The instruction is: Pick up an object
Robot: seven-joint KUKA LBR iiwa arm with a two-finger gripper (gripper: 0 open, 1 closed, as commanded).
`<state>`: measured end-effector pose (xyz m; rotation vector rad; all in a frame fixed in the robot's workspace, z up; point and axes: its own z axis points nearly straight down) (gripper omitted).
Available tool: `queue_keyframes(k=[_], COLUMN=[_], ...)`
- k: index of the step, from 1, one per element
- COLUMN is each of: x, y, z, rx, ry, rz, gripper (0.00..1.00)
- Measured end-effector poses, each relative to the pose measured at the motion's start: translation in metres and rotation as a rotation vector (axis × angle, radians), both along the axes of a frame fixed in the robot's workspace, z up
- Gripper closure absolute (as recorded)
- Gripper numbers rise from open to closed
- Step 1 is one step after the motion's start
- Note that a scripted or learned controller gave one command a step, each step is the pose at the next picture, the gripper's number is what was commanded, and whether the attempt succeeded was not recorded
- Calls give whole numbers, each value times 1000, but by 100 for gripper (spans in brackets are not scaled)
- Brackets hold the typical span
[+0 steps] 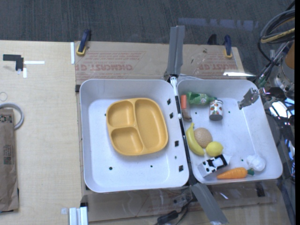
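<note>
Red mirrored lettering on the cardboard sheet (140, 62) at the far side of the table (37, 107) is too faint to read with confidence; two blue clamps pin it, one at the far left (84, 41) and one at the far right (227, 46). Two white bins sit side by side. The left bin (93, 172) holds one yellow three-compartment plate (137, 125). The right bin (262, 125) holds eight things: a green packet (199, 98) and a small brown-red item (184, 108) at its far left, one small can (215, 109) with an unreadable label just right of them, one banana (192, 141) touching a tan round object (203, 136) and a lemon (214, 148), then along the near edge a black-and-white cow-patterned box (213, 165), one carrot (232, 173) and a white object (256, 162). The gripper (247, 99) hovers at the bin's far right, nothing between its fingers; whether they are spread or closed cannot be told. A brown paper bag (7, 158) lies at the table's left edge.
</note>
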<state>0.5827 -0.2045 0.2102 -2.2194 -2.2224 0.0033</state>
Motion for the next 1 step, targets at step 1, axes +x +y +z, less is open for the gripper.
queue_keyframes(k=[1], x=[30], y=[34], z=[-105], rx=[-1], ry=[-4], rz=[108], gripper=[0])
